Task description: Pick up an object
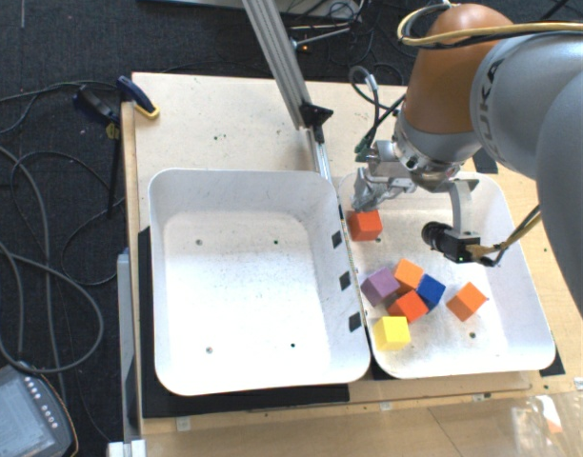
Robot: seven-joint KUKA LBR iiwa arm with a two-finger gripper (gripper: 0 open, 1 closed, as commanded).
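Camera view: pale wooden bench (225, 122) on a dark floor strewn with black cables (34, 179). Two white bins side by side; left bin (177, 350) holds only specks. Right bin (520, 341) holds a cluster: purple cube (379, 285), orange cube (409, 274), blue cube (431, 290), red cube (408, 305), yellow cube (393, 332); a further orange cube (467, 300) just apart. Gripper (368, 198) sits directly above a red-orange cube (366, 224) near the dividing wall; cannot tell its state or any contact.

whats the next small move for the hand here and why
Probably a short straight descent onto the red-orange cube. The hand hangs just above it in the right bin, and that cube sits apart from the cluster of other blocks, leaving room around it.
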